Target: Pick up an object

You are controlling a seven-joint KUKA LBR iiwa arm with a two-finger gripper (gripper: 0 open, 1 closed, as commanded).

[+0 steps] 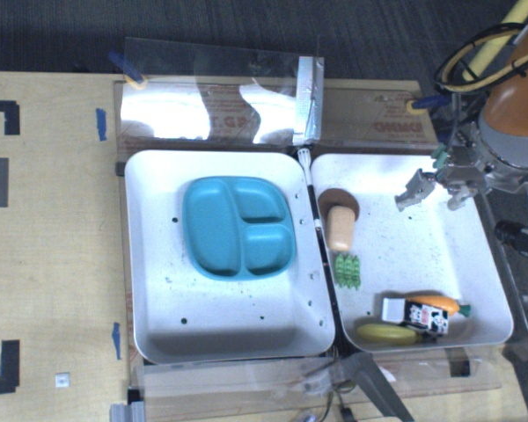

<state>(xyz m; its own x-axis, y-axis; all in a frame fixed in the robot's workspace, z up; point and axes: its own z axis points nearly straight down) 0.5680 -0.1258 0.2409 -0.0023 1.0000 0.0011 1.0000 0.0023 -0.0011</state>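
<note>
While your claw [434,192] hangs released and empty at two o'clock in the right bin [497,288], lower it squarely over the mushroom [339,218] at ten o'clock.

wooden bench [53,236] bears two white bins side by side: left bin [145,262], right bin [484,271]; clear sheet [211,95], perhaps plastic, behind.

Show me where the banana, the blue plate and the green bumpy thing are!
banana [385,333]: camera view, on the middle of its yellow body.
blue plate [239,227]: camera view, on the ridge between its compartments.
green bumpy thing [348,271]: camera view, on its center.
</note>
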